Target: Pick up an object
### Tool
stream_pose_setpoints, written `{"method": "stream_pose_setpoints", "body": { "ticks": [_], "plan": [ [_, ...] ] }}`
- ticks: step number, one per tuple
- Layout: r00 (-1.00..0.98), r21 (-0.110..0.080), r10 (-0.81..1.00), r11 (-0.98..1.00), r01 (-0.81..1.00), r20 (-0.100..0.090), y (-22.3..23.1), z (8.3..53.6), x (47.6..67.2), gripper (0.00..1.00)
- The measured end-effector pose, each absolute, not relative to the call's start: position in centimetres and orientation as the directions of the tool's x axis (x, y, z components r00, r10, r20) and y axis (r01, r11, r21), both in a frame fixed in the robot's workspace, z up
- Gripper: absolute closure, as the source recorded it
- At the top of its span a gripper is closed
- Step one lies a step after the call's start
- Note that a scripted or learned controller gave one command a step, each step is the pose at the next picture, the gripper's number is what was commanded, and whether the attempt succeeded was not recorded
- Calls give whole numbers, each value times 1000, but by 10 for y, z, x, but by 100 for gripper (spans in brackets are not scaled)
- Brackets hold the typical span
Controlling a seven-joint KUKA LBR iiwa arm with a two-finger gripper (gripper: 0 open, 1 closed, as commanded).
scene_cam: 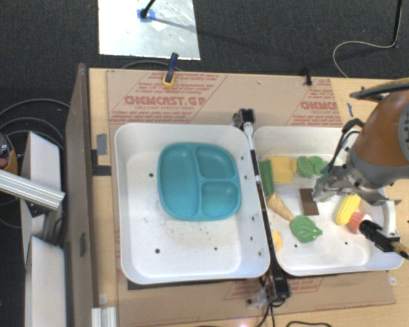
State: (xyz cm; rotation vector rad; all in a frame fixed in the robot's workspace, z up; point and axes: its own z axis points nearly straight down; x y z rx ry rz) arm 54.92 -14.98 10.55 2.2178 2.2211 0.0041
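The right bin holds several toy foods. A brown block lies near its middle, with a green leafy piece in front of it and another green piece behind. A yellow block and a tan cone lie toward the left wall. A yellow corn cob and a red piece lie to the right. My gripper hangs low over the bin, just right of the brown block and between it and the corn.
The left bin holds a teal divided plate. A green stick leans by the divider between the bins. A small orange piece sits at the right bin's front left. Cardboard lies under both bins.
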Motion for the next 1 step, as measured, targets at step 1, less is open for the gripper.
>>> {"method": "stream_pose_setpoints", "body": {
  "ticks": [1],
  "plan": [
    [-5, 11, 1000, 5, 1000, -2, -138, 211, 529, 100]
  ]
}}
